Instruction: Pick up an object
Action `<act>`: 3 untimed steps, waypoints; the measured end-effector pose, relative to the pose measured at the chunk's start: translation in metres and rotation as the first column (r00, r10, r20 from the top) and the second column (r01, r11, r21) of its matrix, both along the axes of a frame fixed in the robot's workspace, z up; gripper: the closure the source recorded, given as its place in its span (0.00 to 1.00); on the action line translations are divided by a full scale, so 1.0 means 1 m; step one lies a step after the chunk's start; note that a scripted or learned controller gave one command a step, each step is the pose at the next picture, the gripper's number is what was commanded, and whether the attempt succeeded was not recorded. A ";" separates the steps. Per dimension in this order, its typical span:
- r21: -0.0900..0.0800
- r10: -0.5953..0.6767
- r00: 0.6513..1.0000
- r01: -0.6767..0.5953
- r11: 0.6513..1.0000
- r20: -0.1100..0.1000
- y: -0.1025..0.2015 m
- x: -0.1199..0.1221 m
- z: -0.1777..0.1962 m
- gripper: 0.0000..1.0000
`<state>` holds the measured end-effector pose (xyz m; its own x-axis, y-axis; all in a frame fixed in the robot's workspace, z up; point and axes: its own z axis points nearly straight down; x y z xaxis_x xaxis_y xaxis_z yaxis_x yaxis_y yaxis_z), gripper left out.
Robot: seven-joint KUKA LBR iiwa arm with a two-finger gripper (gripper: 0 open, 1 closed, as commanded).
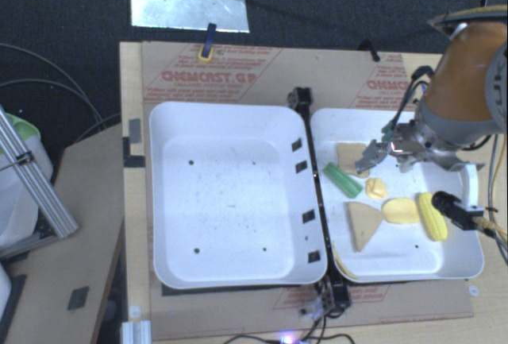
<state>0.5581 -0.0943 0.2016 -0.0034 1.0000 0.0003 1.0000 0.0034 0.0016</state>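
Two shallow white plastic bins sit side by side on a brown cardboard sheet with red print [238, 64] that covers the worktop. The left white bin [230, 124] has a bare floor with a few small dark dots. The right white bin [464, 259] has toy food in it.

The grey arm with the orange band [472, 72] comes in from the right and hangs over the far right part of the right bin. Its end effector [373, 156] points to the left. The two thin metal fingers [369, 152] are a little apart, with nothing between them.

Right at the finger tips lies a flat tan wedge [348, 153], like a slice of bread. It looks to be touching the tips or very near them, partly under them. Just to the left and a bit nearer the camera lies a green stick-shaped piece [342, 179], tilted. A small round yellow piece [375, 189] lies just below the end effector. Nearer the camera are a tan triangle slice [363, 223], a yellow lemon-shaped lump [401, 210] and a yellow corn cob [432, 217], close together in a row. A black part of the arm [454, 210] sits just beside the corn cob.
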 end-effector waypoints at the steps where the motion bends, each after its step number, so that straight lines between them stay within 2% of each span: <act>1: 0.001 -0.003 1.000 0.003 1.000 -0.011 -0.008 -0.019 -0.113 0.00; 2: 0.000 -0.002 1.000 0.002 1.000 0.002 -0.008 -0.015 -0.096 1.00; 3: 0.003 0.008 1.000 -0.008 1.000 0.002 0.083 -0.073 -0.013 1.00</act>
<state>0.4854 -0.0116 0.1884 -0.0113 0.9999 0.0038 0.9999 0.0113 0.0031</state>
